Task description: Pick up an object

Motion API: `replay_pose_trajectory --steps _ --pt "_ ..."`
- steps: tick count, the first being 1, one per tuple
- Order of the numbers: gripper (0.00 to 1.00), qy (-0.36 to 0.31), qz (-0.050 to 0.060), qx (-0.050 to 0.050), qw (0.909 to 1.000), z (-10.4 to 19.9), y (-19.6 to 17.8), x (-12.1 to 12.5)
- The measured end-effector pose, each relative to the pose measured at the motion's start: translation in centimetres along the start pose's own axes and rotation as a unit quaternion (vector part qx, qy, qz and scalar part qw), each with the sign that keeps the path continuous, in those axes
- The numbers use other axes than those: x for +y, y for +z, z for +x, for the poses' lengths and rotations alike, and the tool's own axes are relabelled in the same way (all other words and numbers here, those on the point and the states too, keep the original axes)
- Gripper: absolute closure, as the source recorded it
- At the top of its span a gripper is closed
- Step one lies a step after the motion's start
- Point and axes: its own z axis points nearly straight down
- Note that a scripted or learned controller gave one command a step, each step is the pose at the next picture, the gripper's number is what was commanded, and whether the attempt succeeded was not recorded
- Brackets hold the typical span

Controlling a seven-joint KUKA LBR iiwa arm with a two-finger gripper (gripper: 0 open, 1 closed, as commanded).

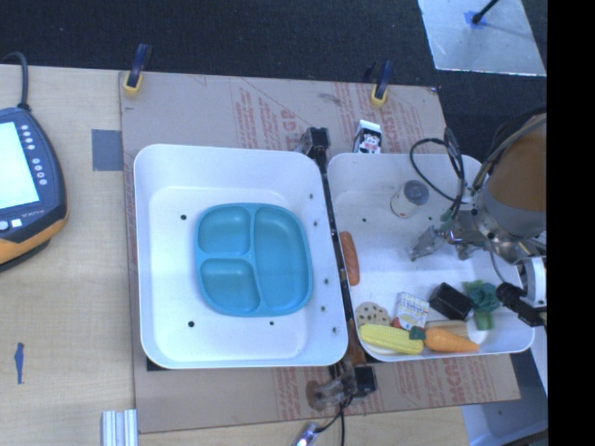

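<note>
Hovering low over bare floor of the right bin (372,189), gripper (429,245) spread, clutching nothing. Pickable clutter heaped just beyond and below: black block (452,301), carrot (450,340), corn (390,339); sausage (350,256) farther off against the dividing wall. Probably aiming between targets.

A handheld control pendant (26,186) lies at the frame's left edge on the wooden bench (65,342), with blue-and-yellow clamps (136,71) gripping the cardboard sheet (270,114) along its upper edge.
</note>
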Motion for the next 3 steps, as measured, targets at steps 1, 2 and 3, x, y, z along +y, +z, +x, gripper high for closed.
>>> replay_pose_trajectory --steps 1,2,3 --pt "0.0 0.002 -0.001 0.001 1.0 0.3 -1.3 3.6" --pt "0.0 0.002 -0.001 0.001 1.0 1.3 -1.3 10.1" --pt "0.0 0.002 -0.001 0.001 1.0 3.4 -0.2 10.1"
